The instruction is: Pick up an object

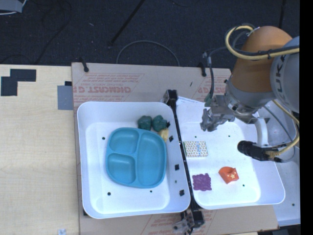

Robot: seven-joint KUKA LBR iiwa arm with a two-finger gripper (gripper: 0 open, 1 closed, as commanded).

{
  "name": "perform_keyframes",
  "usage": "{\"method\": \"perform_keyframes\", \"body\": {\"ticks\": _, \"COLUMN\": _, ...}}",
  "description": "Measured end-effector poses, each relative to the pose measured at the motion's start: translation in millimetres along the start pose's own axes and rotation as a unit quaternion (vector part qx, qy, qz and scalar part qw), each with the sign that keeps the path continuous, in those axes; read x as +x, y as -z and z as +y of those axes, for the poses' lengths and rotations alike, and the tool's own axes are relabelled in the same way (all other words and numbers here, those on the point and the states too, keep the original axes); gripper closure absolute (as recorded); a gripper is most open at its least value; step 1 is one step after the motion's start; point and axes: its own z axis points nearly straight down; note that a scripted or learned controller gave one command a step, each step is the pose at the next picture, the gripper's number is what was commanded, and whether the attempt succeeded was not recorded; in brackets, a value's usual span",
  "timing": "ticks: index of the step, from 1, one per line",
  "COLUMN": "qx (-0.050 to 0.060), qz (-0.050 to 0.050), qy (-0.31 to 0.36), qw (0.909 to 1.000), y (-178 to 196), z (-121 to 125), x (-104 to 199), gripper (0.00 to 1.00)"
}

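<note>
the tool [211, 123] hangs above the far part of the right bin [266, 192], and whether its jaws are apart or together i cannot tell; nothing shows between them. nearest, just below and left of it, lies a pale patterned block [195, 149]. further toward the near rim sit a purple piece [202, 182] and an orange piece [228, 175]. well left, the other bin [93, 199] holds a blue divided plate [136, 156] and dark green lumps [151, 123]. judging by this, no pick is made yet: choosing, descending and grasping remain.

Light-blue three-compartment plastic plate [136, 157]; two dark-teal lumpy pieces [151, 123]; small yellow piece [165, 133]; white pad with fine multicoloured speckles [195, 149]; purple textured square [201, 181]; orange-red angular block [228, 174]; two white shallow bins [93, 190].
</note>
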Motion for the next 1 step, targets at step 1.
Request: {"method": "perform_keyframes", "body": {"ticks": 1, "qx": 0.000, "qz": 0.000, "qy": 0.000, "qw": 1.0000, "y": -7.0, "z": -8.8, "x": 40.7, "gripper": 1.00}}
